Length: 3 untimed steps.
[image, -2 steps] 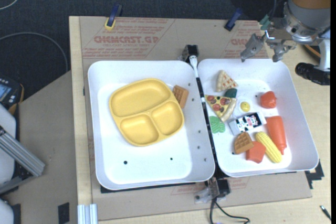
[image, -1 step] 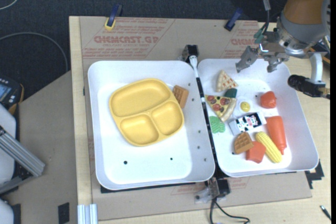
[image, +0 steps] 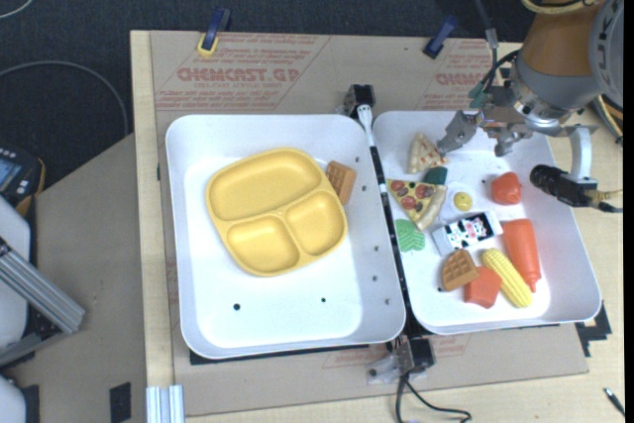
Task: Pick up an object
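Approach step: gripper [image: 482,127] above the right bin [image: 584,263], nothing held.

The jaws stand apart, one finger toward the sandwich wedge [image: 426,154], the other toward the tomato [image: 506,188]; no item sits between them. Candidate items all lie in the right bin: pizza slice [image: 416,198], carrot [image: 523,248], corn cob [image: 506,276], waffle [image: 458,267], and a black-and-white block [image: 468,230]. Judged next move: centre over one item, descend, and close; the crowding of the toys calls for careful alignment. The left bin [image: 188,243] holds a yellow divided plate [image: 275,210] and a small brown piece [image: 342,180]. Both bins rest on a cardboard sheet [image: 267,69] clamped over a dark floor.
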### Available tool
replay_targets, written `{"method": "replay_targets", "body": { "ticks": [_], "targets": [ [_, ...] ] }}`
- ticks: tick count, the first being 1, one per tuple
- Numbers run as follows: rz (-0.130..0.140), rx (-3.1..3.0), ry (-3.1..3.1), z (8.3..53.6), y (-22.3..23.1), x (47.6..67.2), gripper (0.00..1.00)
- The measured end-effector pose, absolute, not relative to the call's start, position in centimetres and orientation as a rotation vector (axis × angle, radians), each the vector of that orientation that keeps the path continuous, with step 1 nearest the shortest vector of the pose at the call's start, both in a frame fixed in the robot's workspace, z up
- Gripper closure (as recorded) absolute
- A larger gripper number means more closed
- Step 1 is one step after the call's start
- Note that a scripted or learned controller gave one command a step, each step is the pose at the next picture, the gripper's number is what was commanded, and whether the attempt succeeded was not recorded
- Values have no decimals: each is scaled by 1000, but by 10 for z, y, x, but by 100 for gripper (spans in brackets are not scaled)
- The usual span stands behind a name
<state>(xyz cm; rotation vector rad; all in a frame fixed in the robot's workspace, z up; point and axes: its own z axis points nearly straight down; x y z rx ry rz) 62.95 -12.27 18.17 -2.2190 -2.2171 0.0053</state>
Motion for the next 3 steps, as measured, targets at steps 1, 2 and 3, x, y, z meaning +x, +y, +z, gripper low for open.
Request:
{"method": "replay_targets", "body": {
  "ticks": [1, 2, 3],
  "targets": [
    [4, -2219, -2218, 137, -128, 630, 0],
    [5, -2217, -2218, 84, -128, 630, 0],
    [-1, -2223, -2221, 99, -128, 631, 100]
  ]
}}
